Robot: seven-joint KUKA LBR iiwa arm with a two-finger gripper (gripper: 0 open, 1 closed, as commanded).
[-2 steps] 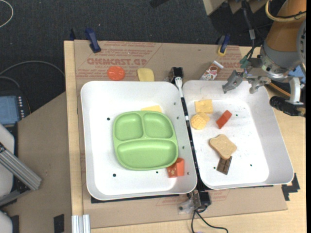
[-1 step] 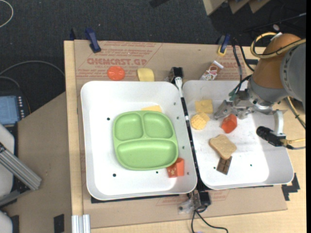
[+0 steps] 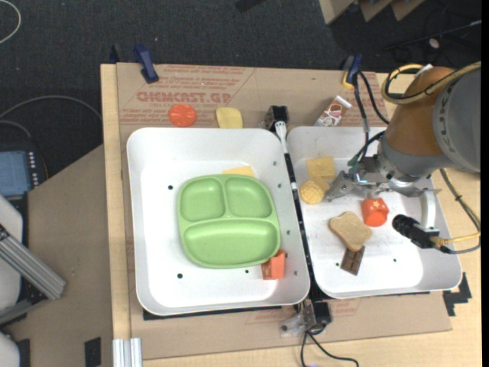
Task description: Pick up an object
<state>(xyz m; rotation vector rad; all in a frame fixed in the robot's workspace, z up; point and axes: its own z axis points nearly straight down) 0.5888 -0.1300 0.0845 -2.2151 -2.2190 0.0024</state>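
My gripper (image 3: pixel 345 185) hangs low over the right bin (image 3: pixel 435 277), near its middle, under the grey arm with the orange band (image 3: pixel 416 125). A round yellow cracker (image 3: pixel 312 193) lies just left of the gripper, and a yellow cheese block (image 3: pixel 321 166) sits behind that. A red cup-like piece (image 3: pixel 374 211) lies just to the gripper's front right. A slice of toast (image 3: pixel 350 229) and a brown bar (image 3: pixel 351 261) lie nearer the front. Nothing shows held in the gripper.
The left bin (image 3: pixel 153 167) holds a green divided plate (image 3: pixel 228 220), an orange block (image 3: pixel 273 266) and a yellow slice (image 3: pixel 238 171). Behind the bins lie an orange disc (image 3: pixel 182 115), a yellow piece (image 3: pixel 228 118), a black item (image 3: pixel 276 117) and a packet (image 3: pixel 330 113).
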